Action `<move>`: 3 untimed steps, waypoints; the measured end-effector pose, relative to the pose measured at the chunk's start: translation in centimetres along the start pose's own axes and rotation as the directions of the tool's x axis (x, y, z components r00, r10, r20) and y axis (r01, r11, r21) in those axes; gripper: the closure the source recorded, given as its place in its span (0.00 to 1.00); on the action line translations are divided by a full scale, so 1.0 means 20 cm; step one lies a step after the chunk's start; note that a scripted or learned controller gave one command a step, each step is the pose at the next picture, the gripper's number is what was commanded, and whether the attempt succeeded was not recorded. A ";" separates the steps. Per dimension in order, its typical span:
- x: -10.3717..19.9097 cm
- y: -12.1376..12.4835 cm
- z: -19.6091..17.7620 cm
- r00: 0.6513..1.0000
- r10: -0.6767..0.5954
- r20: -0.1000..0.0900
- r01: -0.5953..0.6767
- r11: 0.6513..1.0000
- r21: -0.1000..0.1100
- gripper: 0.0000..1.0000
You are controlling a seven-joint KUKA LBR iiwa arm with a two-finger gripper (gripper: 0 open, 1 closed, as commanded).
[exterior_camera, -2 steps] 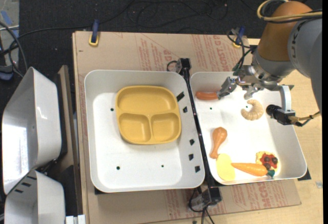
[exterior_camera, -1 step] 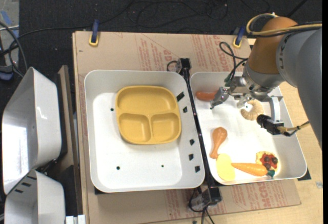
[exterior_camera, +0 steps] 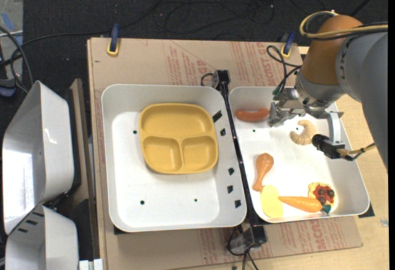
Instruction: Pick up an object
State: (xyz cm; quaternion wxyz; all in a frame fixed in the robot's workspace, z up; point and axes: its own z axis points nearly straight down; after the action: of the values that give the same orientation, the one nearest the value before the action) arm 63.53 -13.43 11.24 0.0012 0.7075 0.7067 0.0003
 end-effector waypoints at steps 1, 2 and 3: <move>-0.04 0.03 -0.29 1.000 0.000 0.001 0.000 1.000 -0.005 1.00; -0.04 -0.01 -0.56 1.000 0.000 0.001 0.000 1.000 -0.005 1.00; -0.04 -0.01 -0.64 1.000 -0.003 0.000 0.003 1.000 -0.002 1.00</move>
State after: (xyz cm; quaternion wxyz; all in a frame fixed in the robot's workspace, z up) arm 63.34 -14.24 24.06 0.0019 0.7065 0.7077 0.0011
